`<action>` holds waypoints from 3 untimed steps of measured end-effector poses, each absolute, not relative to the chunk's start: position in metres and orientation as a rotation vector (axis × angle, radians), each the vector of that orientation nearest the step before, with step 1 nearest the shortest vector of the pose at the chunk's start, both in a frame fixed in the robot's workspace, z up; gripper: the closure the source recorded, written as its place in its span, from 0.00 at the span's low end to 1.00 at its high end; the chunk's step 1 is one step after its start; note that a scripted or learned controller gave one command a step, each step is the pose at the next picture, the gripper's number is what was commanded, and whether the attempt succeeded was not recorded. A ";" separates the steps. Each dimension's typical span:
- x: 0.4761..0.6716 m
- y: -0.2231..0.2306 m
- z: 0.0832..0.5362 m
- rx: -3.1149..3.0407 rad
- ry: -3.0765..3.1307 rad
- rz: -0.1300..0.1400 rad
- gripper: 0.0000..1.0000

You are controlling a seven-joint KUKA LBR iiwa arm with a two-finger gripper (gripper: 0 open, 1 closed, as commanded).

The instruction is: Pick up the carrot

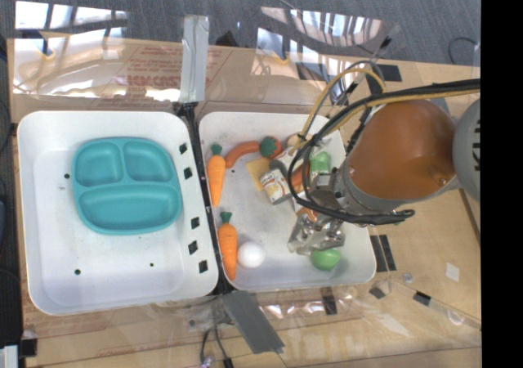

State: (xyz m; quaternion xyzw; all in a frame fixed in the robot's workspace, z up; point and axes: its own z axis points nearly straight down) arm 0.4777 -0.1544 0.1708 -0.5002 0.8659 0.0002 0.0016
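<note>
Teal divided plate (127,185) is noted in the left bin (49,276). In the right bin (278,278), two carrots are recorded along the left wall: the far carrot (216,180) and the near carrot (228,249), each lying lengthwise along that wall, green top toward the far side. A white ball (251,256) touches the near carrot. The arm (400,150) is bent down over the bin's right half, its gripper (315,235) lowered just beside a green object (326,259), well apart from both carrots; whether its grip is spread or closed cannot be determined.
</note>
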 end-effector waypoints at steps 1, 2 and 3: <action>0.477 -0.113 0.179 -1.843 2.541 0.001 1.00; 0.480 -0.075 0.191 -2.073 2.357 0.002 1.00; 0.526 -0.021 0.191 -2.351 2.081 0.002 1.00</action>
